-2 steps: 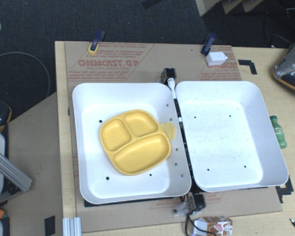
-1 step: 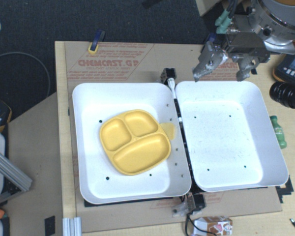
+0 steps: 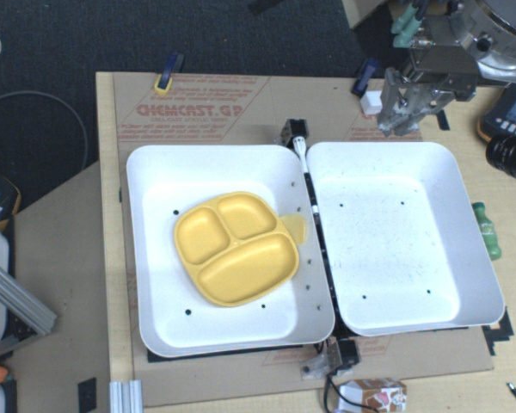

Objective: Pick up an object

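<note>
I take the left bin (image 3: 146,179) as my landmark; everything else I place against it. The yellow divided plate (image 3: 235,249) lies flat inside it, a little toward its right wall, three compartments facing up; I judge it was left there open-side-up so that a rim or a divider offers me an edge to pinch, since the broad body is too wide to span. A small pale yellow piece (image 3: 293,228) sits touching the plate's right side, between it and the bin's right wall; what it is I cannot tell.

My gripper (image 3: 402,110) hangs beyond the far-right corner of the left bin, past the far rim of the right bin (image 3: 464,196), well apart from the plate; it points down over the cardboard sheet (image 3: 206,106); whether it is spread or closed I cannot tell from here; nothing appears beneath it. I judge this a waiting pose, held off to the side so the camera sees both bins unblocked.

Counted: two bins; one plate with three compartments; one small yellow piece; one blue clamp (image 3: 168,72) beyond the left bin's far edge.
</note>
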You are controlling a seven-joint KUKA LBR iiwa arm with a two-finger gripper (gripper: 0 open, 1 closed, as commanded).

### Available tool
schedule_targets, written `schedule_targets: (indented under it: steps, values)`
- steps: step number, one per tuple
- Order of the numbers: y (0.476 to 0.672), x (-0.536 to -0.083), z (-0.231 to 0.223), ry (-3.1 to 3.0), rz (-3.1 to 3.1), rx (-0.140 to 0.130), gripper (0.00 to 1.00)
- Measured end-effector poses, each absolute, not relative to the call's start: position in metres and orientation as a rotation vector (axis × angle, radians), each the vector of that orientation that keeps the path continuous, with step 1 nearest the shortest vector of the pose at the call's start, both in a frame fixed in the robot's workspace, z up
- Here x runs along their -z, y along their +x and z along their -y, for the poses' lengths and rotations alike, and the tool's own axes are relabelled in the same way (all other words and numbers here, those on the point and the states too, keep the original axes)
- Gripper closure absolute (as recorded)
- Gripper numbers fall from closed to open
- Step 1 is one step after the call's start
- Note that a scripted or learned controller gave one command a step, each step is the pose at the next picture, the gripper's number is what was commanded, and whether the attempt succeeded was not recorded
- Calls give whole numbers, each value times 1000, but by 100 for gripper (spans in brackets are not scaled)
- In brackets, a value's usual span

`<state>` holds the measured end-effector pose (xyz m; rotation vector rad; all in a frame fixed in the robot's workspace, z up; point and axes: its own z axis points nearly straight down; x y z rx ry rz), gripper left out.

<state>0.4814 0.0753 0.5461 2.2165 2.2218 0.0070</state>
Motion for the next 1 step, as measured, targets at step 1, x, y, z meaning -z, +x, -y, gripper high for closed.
schedule_targets:
  steps: [1]
  values:
    - [479,-461,-89,2223,-2228,13,100]
